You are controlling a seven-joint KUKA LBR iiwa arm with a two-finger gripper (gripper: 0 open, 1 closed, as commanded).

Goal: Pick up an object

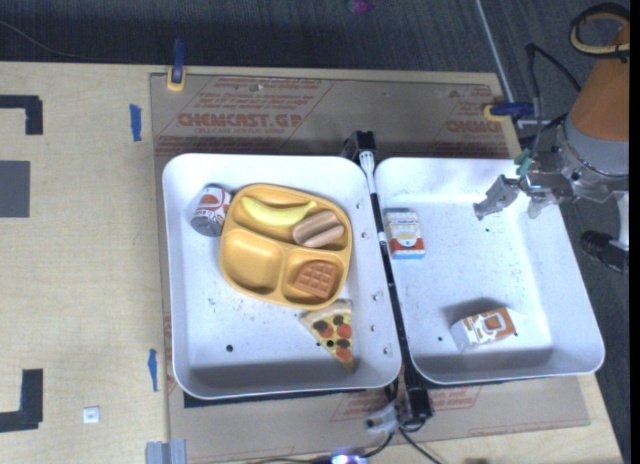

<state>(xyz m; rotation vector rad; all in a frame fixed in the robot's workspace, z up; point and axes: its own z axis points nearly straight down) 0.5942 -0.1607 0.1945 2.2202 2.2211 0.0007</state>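
Observation:
My gripper (515,198) hangs over the upper right part of the right bin (560,282), with its two fingers spread apart and nothing between them. Below and left of it, a small white and orange carton (404,232) lies near the bin's left wall. A second orange and white carton (484,327) lies on its side toward the bin's front. In the left bin (190,342) sits a yellow divided tray (285,244) with a banana, a hot dog and a waffle. A small can (209,210) leans at its left, and a pizza slice (334,331) lies in front.
A black divider strip (372,202) runs between the two bins. Both bins rest on a brown board (320,112) held by blue clamps. The grey arm with its orange band (605,102) comes in from the right edge.

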